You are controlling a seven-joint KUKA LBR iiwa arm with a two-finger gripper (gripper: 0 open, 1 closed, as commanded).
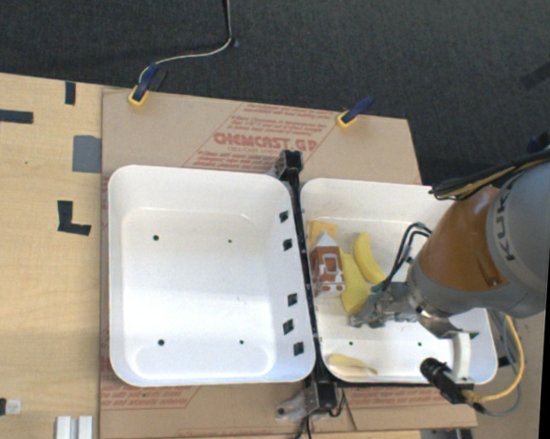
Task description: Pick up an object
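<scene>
The right bin [403, 199] holds a yellow banana [366, 258], a longer yellow piece [352, 287] beside it, a small box with a brown and white label [325, 264] against the divider, and a pale banana-shaped piece [351, 365] near the front wall. My gripper [374, 313] is low in this bin, right at the lower end of the yellow pieces, under the grey and orange wrist [460, 255]. The wrist hides the fingers' stance, and I cannot tell whether they touch anything.
The left bin [123, 250] lies beside the right one, split off by a black divider [295, 262]. Both rest on a cardboard sheet [262, 138] with two clamps at its far edge. A cable [498, 394] hangs from the arm at the bin's front right corner.
</scene>
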